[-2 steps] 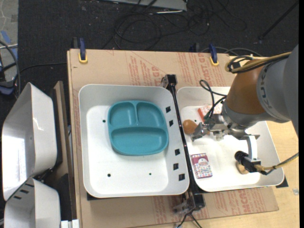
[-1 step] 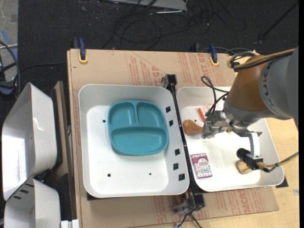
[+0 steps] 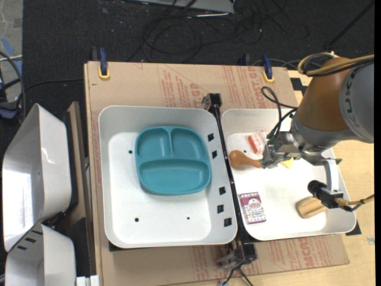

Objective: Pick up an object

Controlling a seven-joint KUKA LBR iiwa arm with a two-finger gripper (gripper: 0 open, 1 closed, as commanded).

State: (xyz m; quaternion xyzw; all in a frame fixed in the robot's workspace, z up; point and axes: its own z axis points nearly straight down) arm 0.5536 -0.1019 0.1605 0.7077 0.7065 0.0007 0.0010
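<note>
Two shallow white bins sit side by side on the bench. The left bin [image 3: 119,189] holds a teal divided plate [image 3: 173,159], lying flat in its upper middle, apart from the walls.

The right bin [image 3: 286,195] holds several items. A brown wooden spoon [image 3: 239,158] lies near the bin's left wall, bowl to the left and handle running right toward the gripper. Below it, near the front left corner, a small printed card box [image 3: 252,207] lies flat. An orange and white packet [image 3: 257,140] lies above the spoon handle, just beside the gripper.

The gripper [image 3: 271,159] is low in the right bin, at the spoon's handle end; contact with the handle cannot be confirmed. Whether the gripper is open or closed cannot be told from this view, and no item is seen held. A small yellow item [image 3: 289,164] shows just right of the gripper. A tan wooden block [image 3: 309,208] lies toward the front right corner.

The arm [image 3: 333,106] enters from the right, its orange band above the wrist, bent down and leftward into the bin.
</note>
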